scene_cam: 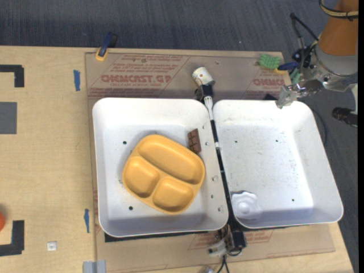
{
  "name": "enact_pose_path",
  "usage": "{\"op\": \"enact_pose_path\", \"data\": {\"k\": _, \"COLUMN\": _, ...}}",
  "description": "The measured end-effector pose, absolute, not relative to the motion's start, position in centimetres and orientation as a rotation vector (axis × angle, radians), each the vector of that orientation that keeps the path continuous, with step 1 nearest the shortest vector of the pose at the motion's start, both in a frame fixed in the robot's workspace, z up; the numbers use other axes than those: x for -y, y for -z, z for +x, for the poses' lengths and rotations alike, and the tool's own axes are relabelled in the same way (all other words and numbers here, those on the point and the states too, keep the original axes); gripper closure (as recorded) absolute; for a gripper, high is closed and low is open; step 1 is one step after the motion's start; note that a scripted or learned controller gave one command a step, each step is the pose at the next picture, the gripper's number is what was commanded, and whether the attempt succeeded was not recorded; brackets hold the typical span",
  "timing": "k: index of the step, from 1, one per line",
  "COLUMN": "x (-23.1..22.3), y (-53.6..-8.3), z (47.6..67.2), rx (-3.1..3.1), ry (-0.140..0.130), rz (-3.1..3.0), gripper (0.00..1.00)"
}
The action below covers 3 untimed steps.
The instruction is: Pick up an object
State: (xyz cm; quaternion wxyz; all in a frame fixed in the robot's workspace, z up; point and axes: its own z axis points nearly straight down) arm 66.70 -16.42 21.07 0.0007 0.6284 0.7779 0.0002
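Observation:
A yellow divided plate point(164, 173) lies face up in the left bin point(108, 124), a little left of its middle. A small brown block point(194, 140) leans against that bin's right wall, just past the plate's far edge. A white, lumpy object point(245, 203) sits in the near left corner of the right bin point(318, 169). My gripper point(286, 97) hangs over the far right rim of the right bin, away from all three objects, and I see nothing in it.
A white and black clamp point(203, 79) stands at the far end of the seam between the bins. A green clip point(267, 61) and a blue clip point(106, 45) sit on the brown board behind the bins. Cables trail by the arm at right.

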Motion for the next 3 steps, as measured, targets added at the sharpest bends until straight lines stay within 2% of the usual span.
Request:
{"op": "enact_pose_path", "data": {"k": 1, "x": 22.4, "y": -20.6, "z": 66.7, "rx": -2.645, "ry": 0.000, "rz": 1.685, "gripper": 1.00}}
{"op": "enact_pose_path", "data": {"k": 2, "x": 16.2, "y": -21.9, "z": 66.7, "rx": -2.784, "ry": -0.001, "rz": 1.451, "gripper": 1.00}}
{"op": "enact_pose_path", "data": {"k": 3, "x": 11.6, "y": -21.5, "z": 64.9, "rx": -3.067, "ry": -0.002, "rz": 0.668, "gripper": 1.00}}
